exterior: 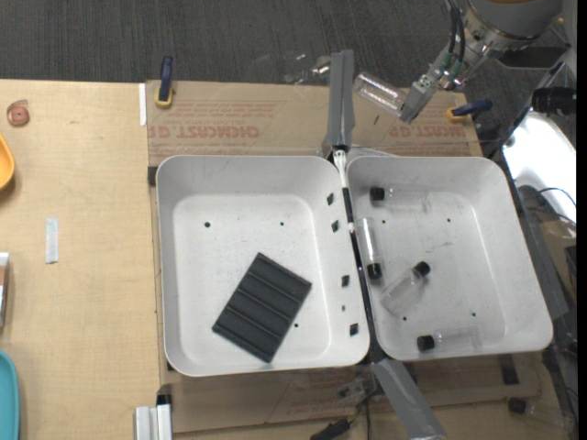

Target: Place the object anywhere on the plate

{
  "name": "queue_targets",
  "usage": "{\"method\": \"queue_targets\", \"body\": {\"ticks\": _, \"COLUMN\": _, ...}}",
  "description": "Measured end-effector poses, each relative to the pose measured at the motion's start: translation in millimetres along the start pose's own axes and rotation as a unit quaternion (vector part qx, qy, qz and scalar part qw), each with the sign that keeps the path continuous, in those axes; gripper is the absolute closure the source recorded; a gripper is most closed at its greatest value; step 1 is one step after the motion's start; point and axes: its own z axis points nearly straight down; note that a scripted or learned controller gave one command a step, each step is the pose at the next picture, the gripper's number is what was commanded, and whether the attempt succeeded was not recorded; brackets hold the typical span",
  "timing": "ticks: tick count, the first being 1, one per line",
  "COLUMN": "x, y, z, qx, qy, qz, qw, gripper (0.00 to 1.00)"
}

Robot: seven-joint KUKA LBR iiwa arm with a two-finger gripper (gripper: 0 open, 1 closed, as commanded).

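My gripper (411, 102) is up above the bins at about 1 o'clock, pinching a clear vial (378, 90) that sticks out toward 9. The dark ribbed plate (263, 306) lies flat in the left bin (183, 181), around 7 o'clock. Looks like the carry step: pick done, placement not. Next I need to swing left over the divider, drop over the plate, then release. More vials (401, 290) sit in the right bin (514, 246).
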Motion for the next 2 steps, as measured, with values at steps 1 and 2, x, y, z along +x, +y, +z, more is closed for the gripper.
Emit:
{"method": "queue_targets", "body": {"ticks": 1, "x": 72, "y": 23, "z": 73, "qx": 0.001, "qy": 0.001, "qz": -0.153, "qw": 0.9882, "gripper": 1.0}}
{"method": "queue_targets", "body": {"ticks": 2, "x": 138, "y": 67, "z": 8, "qx": -0.001, "qy": 0.0, "qz": -0.258, "qw": 0.9662, "gripper": 1.0}}
